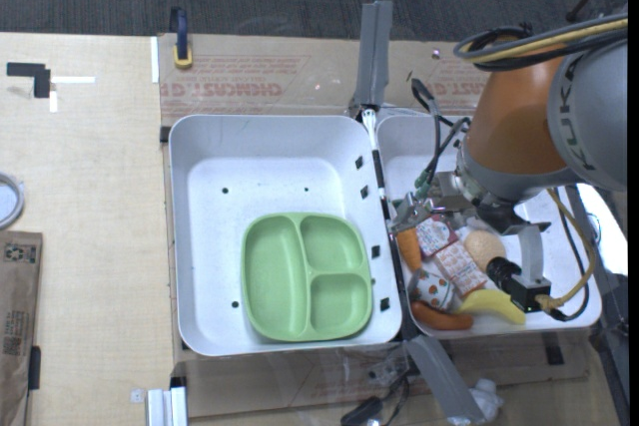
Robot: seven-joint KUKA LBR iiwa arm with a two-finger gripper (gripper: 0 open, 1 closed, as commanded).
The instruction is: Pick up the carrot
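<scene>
The carrot (pixel 407 247) is a short orange piece lying against the left wall of the right bin (pixel 399 145). Only part of it shows, since the gripper (pixel 412 213) hangs right over its upper end, touching or nearly touching it. The grey arm with its orange band (pixel 514 120) reaches in from the right and covers much of the right bin.
Packed beside the carrot are red-and-white packets (pixel 449 259), a pale round item (pixel 484 244), a yellow banana (pixel 496 304) and a red-orange sausage-like piece (pixel 441 317). The left bin (pixel 200 214) holds a green divided plate (pixel 305 274). Cables trail from the wrist.
</scene>
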